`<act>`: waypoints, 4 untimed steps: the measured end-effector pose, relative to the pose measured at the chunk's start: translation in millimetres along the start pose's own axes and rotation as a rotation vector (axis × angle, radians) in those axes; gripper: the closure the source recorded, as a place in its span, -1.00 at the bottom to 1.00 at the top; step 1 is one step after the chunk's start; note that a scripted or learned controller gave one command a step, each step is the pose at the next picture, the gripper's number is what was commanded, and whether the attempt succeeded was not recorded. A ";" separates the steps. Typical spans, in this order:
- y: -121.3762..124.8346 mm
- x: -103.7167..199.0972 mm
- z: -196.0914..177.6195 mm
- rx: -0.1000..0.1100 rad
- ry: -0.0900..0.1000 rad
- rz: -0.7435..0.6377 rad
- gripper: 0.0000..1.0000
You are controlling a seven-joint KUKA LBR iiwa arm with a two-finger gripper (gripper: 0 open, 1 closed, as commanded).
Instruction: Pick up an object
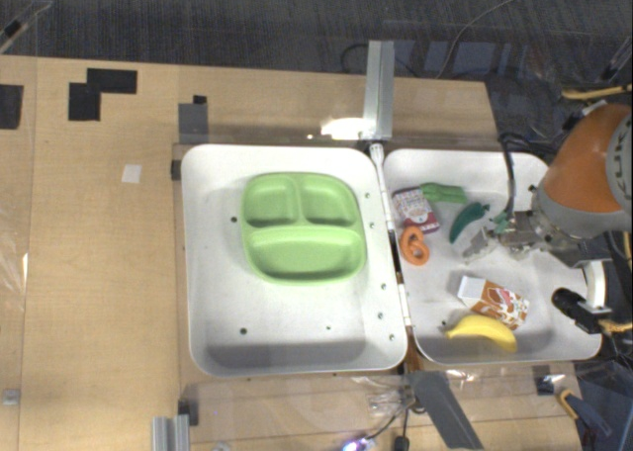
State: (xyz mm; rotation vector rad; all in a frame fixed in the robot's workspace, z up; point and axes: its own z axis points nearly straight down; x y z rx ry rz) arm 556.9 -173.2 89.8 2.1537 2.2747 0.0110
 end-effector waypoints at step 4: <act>115.9 26.6 -35.4 0.008 0.001 -0.048 -1.00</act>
